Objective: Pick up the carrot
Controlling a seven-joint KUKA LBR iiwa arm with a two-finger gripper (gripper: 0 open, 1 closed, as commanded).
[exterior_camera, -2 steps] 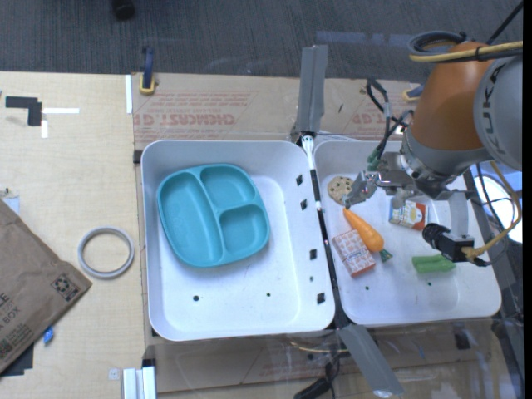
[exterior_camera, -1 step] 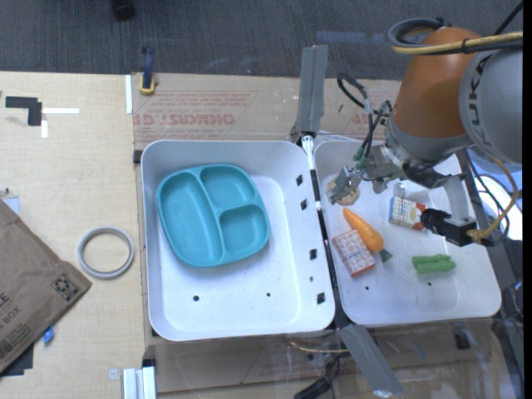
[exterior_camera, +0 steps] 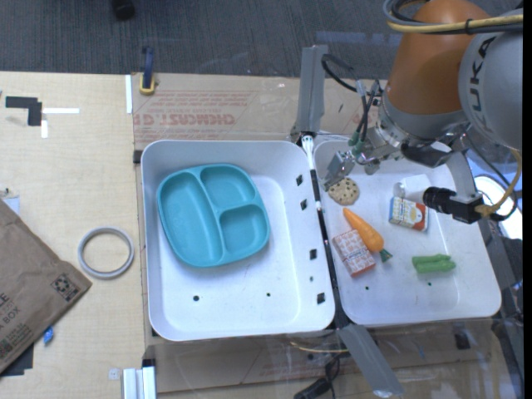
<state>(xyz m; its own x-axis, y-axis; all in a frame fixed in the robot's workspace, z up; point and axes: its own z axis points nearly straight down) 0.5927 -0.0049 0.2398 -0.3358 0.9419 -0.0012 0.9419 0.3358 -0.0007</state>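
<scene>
Camera view, carrot (exterior_camera: 364, 229): a short orange toy carrot, tapered, with a small dark green stub at its lower right end; it lies on the floor of the right bin (exterior_camera: 465, 293), slanting from upper left down to lower right.
Camera view, carrot's neighbours: its lower left side lies just beside, perhaps touching, a red and white packet (exterior_camera: 353, 252); a round speckled cookie (exterior_camera: 342, 191) lies near its upper tip, apart from it.
Camera view, other things in the right bin: a small red and white carton (exterior_camera: 407, 212) to the carrot's right, and a green pod-shaped piece (exterior_camera: 433, 263) lower right, both apart from the carrot.
Camera view, gripper (exterior_camera: 339, 169): it hangs over the upper left part of the right bin, just above the cookie and up from the carrot; nothing is seen between its fingers, and whether they are spread or closed I cannot tell.
Camera view, arm (exterior_camera: 440, 56): grey with an orange band, reaching in from the right, with cables running along it.
Camera view, left bin (exterior_camera: 166, 306): holds a blue divided plate (exterior_camera: 213, 214) with three compartments.
Camera view, bench (exterior_camera: 58, 189): a grey tape ring (exterior_camera: 105, 251) and a brown cardboard box (exterior_camera: 25, 293) lie left of the bins.
</scene>
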